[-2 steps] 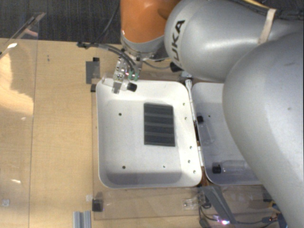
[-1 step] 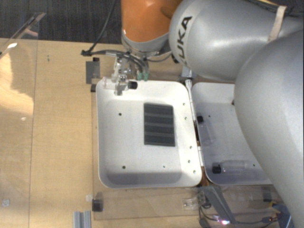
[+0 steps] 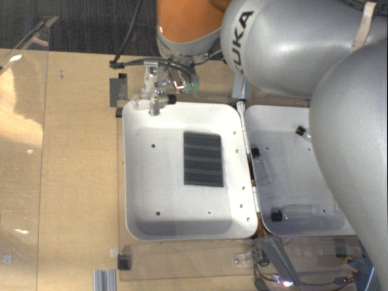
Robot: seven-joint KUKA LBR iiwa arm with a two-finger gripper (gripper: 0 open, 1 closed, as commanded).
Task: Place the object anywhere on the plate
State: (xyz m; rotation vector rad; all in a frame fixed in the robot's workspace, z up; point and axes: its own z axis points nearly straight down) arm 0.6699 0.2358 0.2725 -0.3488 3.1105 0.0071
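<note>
The claw (image 3: pixel 159 99) hangs under the orange band (image 3: pixel 185 11) of the arm (image 3: pixel 291 41), at the far left corner of the left bin (image 3: pixel 139 162). Its metal parts sit right over that corner's rim, and a small clear or whitish piece shows at its tip, but the parts are too small and cluttered to tell whether the claw is released, clenched, or grasping anything. Whether it touches the rim cannot be told either.

Taking the left bin as the landmark: a dark ribbed rectangular plate (image 3: pixel 203 159) lies flat on its floor, a little right of the middle, well clear of all four walls. White floor lies open on every side of the plate, widest toward the bin's left wall and near wall. The claw stands well apart from the plate, up and to the left of it, beyond the open floor.

Just right of the left bin, touching along a shared edge, sits the right bin (image 3: pixel 285 162); the arm's grey bulk covers much of its right side. A clear, roughly cylindrical object (image 3: pixel 300 212) lies at that bin's near wall, far from the claw. Around the left bin the wooden counter (image 3: pixel 66 162) runs bare to the left, with a small dark block (image 3: pixel 124 261) near the bin's near left corner.
</note>
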